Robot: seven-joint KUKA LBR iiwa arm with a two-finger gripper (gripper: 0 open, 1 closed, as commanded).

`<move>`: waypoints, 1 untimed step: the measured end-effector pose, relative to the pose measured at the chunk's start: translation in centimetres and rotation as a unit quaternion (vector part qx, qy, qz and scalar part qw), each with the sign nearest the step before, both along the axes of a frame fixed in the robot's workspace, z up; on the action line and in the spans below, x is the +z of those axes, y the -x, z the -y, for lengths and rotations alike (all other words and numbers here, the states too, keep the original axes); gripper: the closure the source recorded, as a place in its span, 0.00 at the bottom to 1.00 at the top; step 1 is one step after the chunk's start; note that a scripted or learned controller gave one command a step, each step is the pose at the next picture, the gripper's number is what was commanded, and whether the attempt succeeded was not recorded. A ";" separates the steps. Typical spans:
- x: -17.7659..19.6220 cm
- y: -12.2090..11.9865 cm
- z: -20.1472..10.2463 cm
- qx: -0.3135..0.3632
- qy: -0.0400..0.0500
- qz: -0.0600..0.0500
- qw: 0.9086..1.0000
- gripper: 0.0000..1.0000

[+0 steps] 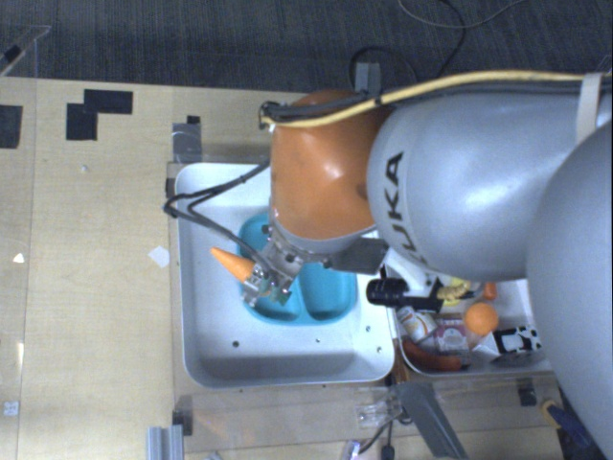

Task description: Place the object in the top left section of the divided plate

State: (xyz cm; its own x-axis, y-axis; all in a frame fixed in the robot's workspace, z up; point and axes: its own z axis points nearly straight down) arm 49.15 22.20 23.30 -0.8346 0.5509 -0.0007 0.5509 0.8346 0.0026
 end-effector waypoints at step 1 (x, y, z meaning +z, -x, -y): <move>-4.1 -8.9 -1.3 0.037 0.000 0.001 0.999 1.00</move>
State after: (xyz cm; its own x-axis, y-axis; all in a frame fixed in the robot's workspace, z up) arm 58.02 23.48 19.21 -0.8726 0.4884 -0.0029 0.4884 0.8726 0.0036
